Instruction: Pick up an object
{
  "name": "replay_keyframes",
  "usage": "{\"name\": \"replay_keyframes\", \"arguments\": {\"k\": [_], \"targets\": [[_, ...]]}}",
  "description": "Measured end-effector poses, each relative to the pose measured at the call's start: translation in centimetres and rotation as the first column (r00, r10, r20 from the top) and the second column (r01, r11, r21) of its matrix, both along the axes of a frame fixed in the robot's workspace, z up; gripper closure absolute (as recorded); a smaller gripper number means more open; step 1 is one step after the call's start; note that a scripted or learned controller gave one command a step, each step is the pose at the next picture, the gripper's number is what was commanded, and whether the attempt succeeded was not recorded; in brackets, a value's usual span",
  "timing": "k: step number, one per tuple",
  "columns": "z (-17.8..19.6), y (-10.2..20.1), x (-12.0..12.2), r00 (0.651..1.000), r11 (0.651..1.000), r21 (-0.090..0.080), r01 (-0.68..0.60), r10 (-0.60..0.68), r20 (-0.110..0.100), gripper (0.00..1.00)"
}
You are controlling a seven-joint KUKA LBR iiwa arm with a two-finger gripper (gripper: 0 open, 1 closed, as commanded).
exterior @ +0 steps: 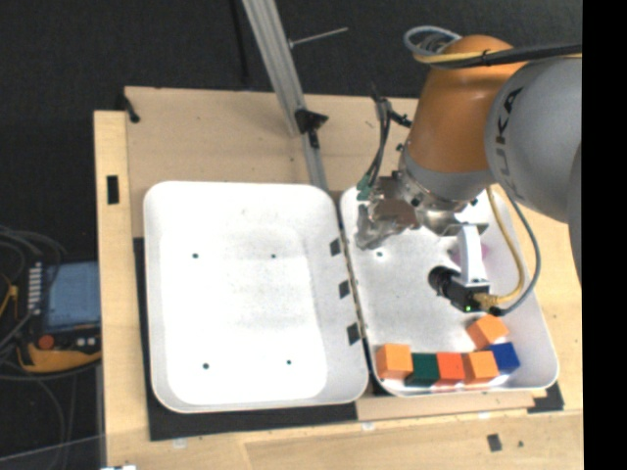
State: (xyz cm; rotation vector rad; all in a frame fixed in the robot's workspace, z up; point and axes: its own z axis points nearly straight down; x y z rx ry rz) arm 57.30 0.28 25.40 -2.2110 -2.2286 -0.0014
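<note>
Approach step, nothing picked yet by the look of it: your gripper (375,225) sat over the far-left corner of the right bin (416,267), close to the wall it shares with the left bin (245,292), and the blocks were all well apart from it along the near edge. Fingers: couldn't tell how far open they were, the tip was a small grey blur under the wrist, and nothing was visible between them, so you shouldn't count anything as held. The task's things were a cluster of small blocks in the near part of the right bin: an orange block (395,359) at the left end, a green block (424,368) touching it, then a second orange block (451,366) and a third orange block (480,365) in the same row, a blue block (505,356) at the right end, and one more tilted orange block (488,330) just behind the row. They looked like plain cubes, solid colours, matte, packed side by side against the bin's near wall. My judgement: the next move called for you to bring the gripper toward the near side and come down on one block; the tilted orange one behind the row seemed the freest, since the row blocks were touching and finger room between them looked tight. Bin wall was a crowding risk too.
</note>
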Motion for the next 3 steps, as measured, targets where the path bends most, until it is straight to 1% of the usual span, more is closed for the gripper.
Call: {"name": "replay_keyframes", "arguments": {"k": [1, 2, 3], "targets": [[-1.5, 4.6, -2.5, 1.000, 1.000, -0.002, 0.002, -0.002, -0.001, 1.00], [-1.9, 8.4, -5.6, 1.000, 1.000, -0.002, 0.002, -0.002, -0.001, 1.00], [-2.0, 8.3, -5.6, 1.000, 1.000, 0.000, 0.009, -0.009, 0.001, 0.00]]}}
